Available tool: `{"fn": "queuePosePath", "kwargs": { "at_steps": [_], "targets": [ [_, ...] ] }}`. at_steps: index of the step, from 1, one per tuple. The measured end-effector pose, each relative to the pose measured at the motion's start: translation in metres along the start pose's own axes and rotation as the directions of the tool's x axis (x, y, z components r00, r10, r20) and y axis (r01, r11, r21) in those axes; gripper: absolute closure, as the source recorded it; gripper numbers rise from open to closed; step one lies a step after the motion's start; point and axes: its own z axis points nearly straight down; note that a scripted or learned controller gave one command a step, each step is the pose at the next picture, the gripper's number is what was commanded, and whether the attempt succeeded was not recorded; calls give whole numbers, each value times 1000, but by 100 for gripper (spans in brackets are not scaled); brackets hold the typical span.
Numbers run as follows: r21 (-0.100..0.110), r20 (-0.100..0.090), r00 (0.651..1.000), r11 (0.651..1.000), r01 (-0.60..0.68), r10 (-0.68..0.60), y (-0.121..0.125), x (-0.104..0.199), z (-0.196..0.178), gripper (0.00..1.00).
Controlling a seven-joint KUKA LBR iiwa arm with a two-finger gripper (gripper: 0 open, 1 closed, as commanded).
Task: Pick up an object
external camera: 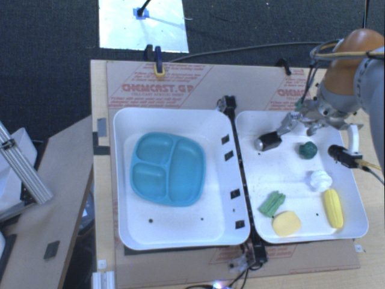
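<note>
Your gripper (269, 141) hangs low over the right bin (355, 221), but honestly I can't tell whether it grips anything; dark tip, blurry.

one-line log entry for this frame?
end effector: low in right bin, rear left | grasp: unclear | right bin: green ball, corn cob | left bin: blue divided plate

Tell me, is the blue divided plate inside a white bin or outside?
Inside. The blue divided plastic plate lies flat on the floor of the left white bin, within its rim.
</note>
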Motion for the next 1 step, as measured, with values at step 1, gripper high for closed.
{"fn": "queuePosePath", "kwargs": {
  "at_steps": [1],
  "targets": [
    [-17,3,1000,1000,2,-2,5,-1,19,0]
  ]
}}
